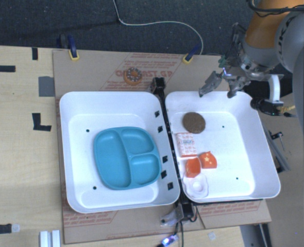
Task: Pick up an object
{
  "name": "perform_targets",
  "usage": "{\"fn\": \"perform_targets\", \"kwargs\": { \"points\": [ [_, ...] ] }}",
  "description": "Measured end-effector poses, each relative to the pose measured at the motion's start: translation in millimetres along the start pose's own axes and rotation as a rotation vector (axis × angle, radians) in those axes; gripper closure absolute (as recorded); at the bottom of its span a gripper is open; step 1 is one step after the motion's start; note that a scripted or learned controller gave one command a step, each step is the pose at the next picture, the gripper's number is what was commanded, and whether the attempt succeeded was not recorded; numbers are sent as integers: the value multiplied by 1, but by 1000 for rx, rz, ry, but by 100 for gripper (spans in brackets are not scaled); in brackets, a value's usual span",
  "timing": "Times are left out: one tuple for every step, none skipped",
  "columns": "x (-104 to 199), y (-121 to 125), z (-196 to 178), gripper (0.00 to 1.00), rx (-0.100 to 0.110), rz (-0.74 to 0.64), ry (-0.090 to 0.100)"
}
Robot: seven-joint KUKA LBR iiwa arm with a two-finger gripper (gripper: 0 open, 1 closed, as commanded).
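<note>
Camera view:

- Gripper (220, 87): carried at the far rim of the right bin, above its upper edge; the two fingers are spread apart with nothing between them.
- Arm (275, 24): grey, with an orange band above the wrist, entering from the upper right corner.
- Left bin (74, 112): shallow and white, set on a brown cardboard sheet (105, 68).
- Blue divided plate (126, 157): three compartments, laid at a slight tilt in the middle of the left bin.
- Right bin (245, 153): shallow and white, joined to the left bin along a row of black clips.
- Brown round disc (193, 122): flat, found in the far left part of the right bin, well below the gripper and apart from it.
- White packet with red print (186, 144): laid just in front of the disc, near the bin's left wall.
- Orange-red pieces (200, 163): two small items, side by side, just in front of the packet.
- White round item (197, 186): placed at the near left corner of the right bin, touching or nearly touching the orange-red pieces.
- Doughnut-like ring (133, 76): seen on the cardboard beyond the left bin.
- White cable (157, 20): looped over the dark surface at the top.
</note>
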State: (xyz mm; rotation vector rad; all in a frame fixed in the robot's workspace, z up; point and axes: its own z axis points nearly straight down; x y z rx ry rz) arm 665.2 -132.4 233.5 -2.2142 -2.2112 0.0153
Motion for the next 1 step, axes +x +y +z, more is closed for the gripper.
{"fn": "perform_targets", "kwargs": {
  "points": [
    [0,2,-9,0,-14,-3,-2]
  ]
}}
